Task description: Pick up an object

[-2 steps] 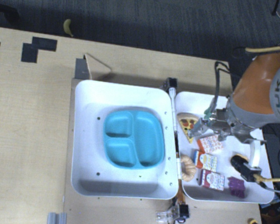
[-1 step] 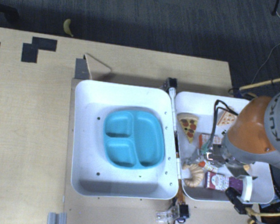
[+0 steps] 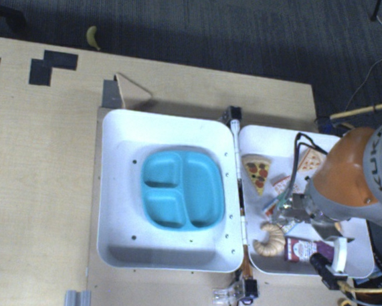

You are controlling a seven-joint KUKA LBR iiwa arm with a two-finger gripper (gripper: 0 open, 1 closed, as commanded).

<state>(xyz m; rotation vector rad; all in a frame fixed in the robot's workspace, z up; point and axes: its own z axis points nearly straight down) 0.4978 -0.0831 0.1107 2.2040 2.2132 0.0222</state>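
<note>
Here the tool (image 3: 286,215) hangs low in the right bin (image 3: 361,266), just above the croissant (image 3: 271,240); whether it is apart or together I cannot tell. This looks like the reaching step; next comes a clean closing and lift.

Both bins (image 3: 118,175) are looking plain white, and the divided tray (image 3: 182,190) in the left one is showing bright turquoise. The pizza slice (image 3: 257,173) is wearing yellow with red dots, the croissant (image 3: 271,241) is glowing golden tan, and the carton (image 3: 309,250) is sitting maroon with a white end. The arm (image 3: 350,174) is going orange into grey over a tan bench (image 3: 33,187).
</note>
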